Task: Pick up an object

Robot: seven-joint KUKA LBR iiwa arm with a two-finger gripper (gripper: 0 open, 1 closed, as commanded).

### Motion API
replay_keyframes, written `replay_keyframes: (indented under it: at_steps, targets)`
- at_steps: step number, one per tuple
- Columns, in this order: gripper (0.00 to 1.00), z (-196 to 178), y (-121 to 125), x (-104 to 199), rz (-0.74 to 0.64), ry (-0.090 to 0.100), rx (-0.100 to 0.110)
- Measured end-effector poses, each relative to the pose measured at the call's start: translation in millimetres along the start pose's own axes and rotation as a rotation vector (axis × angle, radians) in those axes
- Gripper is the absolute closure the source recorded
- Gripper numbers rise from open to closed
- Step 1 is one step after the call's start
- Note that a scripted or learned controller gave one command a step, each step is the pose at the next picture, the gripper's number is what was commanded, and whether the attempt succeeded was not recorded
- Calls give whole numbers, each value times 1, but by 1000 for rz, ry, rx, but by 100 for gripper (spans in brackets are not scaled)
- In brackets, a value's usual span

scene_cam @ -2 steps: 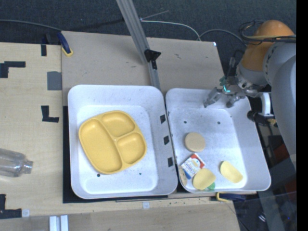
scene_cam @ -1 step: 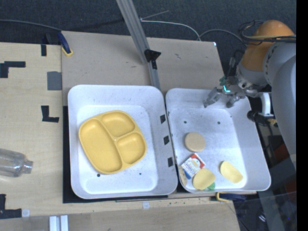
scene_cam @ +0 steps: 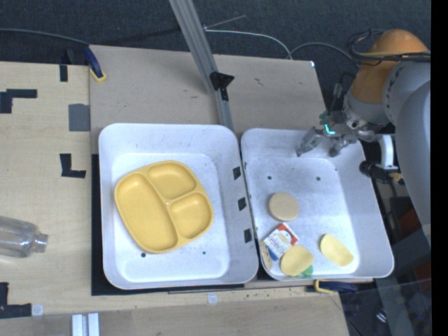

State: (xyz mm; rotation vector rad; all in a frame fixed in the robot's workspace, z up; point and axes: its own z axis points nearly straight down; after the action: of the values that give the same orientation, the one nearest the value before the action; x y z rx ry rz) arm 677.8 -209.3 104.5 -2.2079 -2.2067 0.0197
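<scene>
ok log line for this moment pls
hand: open, above right bin's far edge | holding: nothing | round tan disc: untouched | yellow tray: left bin

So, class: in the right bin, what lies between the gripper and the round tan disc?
Nothing: the camera view shows only bare white bin floor between the gripper at the bin's far edge and the disc.

Even, soft overhead light, w/ mild glare on white bins (scene_cam: pixel 231 135), faint shadows, slightly soft focus overall.
</scene>
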Motion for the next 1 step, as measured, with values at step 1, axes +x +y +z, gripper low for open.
replay_keyframes:
  at_steps: [1]
  targets:
    - [0, 0, 0, 0, 0, 0, 0]
